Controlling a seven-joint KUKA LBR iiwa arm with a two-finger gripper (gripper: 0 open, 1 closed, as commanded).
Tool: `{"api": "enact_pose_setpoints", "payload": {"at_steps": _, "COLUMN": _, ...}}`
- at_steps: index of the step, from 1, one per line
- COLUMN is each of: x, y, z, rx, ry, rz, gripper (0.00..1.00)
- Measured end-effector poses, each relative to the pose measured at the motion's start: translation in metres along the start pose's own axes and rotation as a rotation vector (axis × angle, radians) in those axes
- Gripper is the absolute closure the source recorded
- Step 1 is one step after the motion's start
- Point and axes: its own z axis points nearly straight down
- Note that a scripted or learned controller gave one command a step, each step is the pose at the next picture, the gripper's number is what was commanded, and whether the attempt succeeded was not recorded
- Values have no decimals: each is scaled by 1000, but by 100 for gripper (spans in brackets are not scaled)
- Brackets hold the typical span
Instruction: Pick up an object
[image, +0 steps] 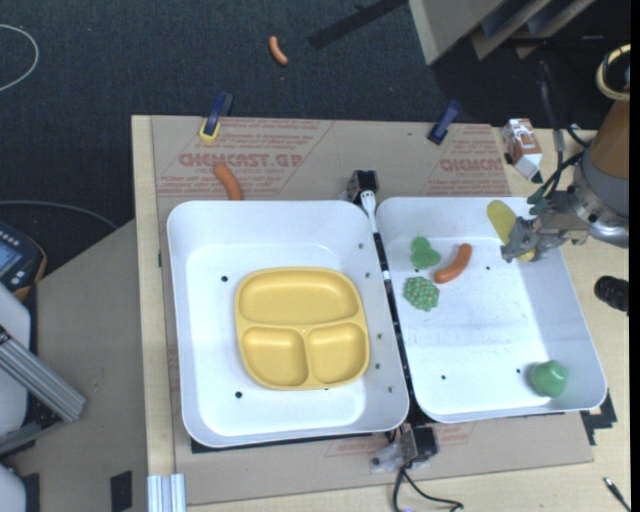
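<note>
Yellow object (500, 217) lies at the right bin's (480, 395) far edge, just beside the gripper (522, 250) — nothing lifted yet, I judge. Whether that gripper is spread or closed — cannot tell.

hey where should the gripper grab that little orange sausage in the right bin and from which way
Grip the orange sausage across its middle, coming straight down from above. It lies flat on the right bin floor, long and thin, slanted from lower left to upper right, so the fingers should close across its narrow width. The green pieces to its left sit close, so keep the fingers off that end.
</note>
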Motion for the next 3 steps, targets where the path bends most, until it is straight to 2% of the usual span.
{"api": "enact_pose_setpoints", "payload": {"at_steps": 2, "x": 112, "y": 55, "z": 6, "rx": 1, "ry": 0, "rz": 1, "gripper": 100}}
{"api": "enact_pose_setpoints", "payload": {"at_steps": 3, "x": 154, "y": 84, "z": 3, "rx": 0, "ry": 1, "rz": 1, "gripper": 100}}
